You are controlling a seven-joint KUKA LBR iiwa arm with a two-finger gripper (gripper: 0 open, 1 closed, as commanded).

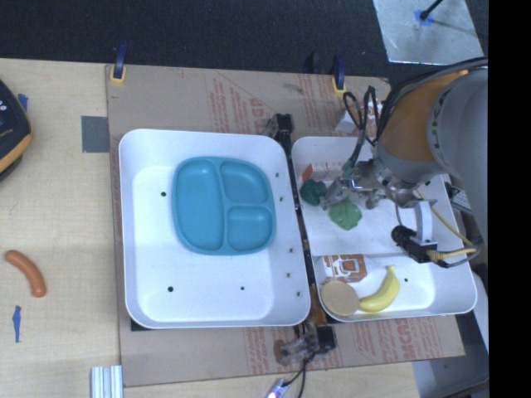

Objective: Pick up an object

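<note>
The right bin (452, 301) holds a light green leafy item (346, 215), a dark green item (314, 192), a small red piece (307, 172), a yellow banana (381, 292), a tan round disc (336, 298) and a printed card (344, 265). My gripper (347, 191) hangs over the bin's upper left part, just above the light green item and right of the dark green one. The grey arm with its orange band (415, 131) covers the bin's upper right. I see nothing held in the gripper.
The left bin (145, 297) carries a blue divided plate (224, 204). A sausage (26, 273) lies on the bench at far left, near a black and yellow device (10, 131). Cables (444, 251) trail from the wrist over the right bin.
</note>
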